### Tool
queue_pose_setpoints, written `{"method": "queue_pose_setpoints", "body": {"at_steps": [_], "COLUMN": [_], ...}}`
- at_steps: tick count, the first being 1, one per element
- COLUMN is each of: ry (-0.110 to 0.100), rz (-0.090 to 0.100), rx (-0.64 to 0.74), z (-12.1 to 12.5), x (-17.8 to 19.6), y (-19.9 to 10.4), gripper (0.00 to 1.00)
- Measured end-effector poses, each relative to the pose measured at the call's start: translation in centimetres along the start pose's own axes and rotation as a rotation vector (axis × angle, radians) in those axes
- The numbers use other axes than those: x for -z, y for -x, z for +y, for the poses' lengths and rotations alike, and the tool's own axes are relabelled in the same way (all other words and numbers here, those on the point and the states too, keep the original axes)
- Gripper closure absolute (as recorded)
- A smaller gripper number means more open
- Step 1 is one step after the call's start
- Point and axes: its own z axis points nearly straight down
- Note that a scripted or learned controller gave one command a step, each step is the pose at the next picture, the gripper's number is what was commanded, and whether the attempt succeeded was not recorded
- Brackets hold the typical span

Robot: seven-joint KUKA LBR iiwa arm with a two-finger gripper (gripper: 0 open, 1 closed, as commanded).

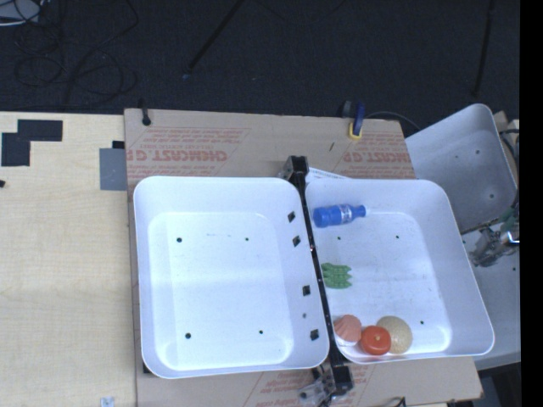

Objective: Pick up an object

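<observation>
The right bin (pixel 441 227) holds several small objects. A blue bottle (pixel 338 215) lies on its side near the bin's far left corner. A green pea pod (pixel 336 275) rests against the left wall, about midway along it. At the near left corner sit a pink round piece (pixel 347 327), a red tomato-like piece (pixel 375 340) and a tan round piece (pixel 397 332), all close together.
The left bin (pixel 153 253) stands beside the right one, with a black clamp strip (pixel 310 261) between them. Both rest on a cardboard sheet (pixel 212 147). A grey metal plate (pixel 467 155) and cables lie at the right edge.
</observation>
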Motion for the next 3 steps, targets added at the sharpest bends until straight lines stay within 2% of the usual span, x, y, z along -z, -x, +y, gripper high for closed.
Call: {"method": "queue_pose_setpoints", "body": {"at_steps": [1,2,3], "ry": [0.002,-0.006,0.000], "rz": [0.000,0.003,0.001], "rx": [0.003,0.001,0.002], "z": [0.0,0.0,0.0], "x": [3.6,-2.6,-1.4], "y": [0.0,-0.1,0.0], "gripper": [1.00,1.00,1.00]}}
